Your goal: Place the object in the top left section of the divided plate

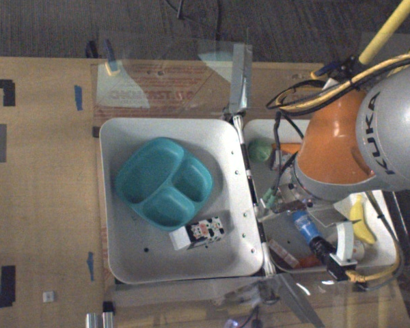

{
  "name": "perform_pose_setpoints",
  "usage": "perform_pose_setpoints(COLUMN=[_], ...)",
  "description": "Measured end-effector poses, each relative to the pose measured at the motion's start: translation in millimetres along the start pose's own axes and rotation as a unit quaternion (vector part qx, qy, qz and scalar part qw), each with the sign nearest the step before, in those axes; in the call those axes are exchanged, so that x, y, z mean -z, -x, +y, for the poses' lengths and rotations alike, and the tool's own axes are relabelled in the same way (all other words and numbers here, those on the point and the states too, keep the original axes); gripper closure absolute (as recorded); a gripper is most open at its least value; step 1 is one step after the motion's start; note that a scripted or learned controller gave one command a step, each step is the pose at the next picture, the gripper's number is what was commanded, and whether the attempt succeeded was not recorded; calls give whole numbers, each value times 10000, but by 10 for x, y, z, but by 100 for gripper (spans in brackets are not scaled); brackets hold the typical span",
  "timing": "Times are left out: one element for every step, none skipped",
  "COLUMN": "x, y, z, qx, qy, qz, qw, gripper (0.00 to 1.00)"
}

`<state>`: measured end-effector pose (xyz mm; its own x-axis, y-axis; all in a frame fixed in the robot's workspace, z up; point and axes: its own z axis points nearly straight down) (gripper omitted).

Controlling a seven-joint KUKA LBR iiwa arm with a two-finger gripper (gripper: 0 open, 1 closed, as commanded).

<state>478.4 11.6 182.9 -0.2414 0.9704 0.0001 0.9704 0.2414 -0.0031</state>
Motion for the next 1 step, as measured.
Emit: perform_pose_setpoints(x=[1], y=[32], z=[-7], qx=[-700], qy=[3], qz=[-1], qw=[9975], gripper=[100])
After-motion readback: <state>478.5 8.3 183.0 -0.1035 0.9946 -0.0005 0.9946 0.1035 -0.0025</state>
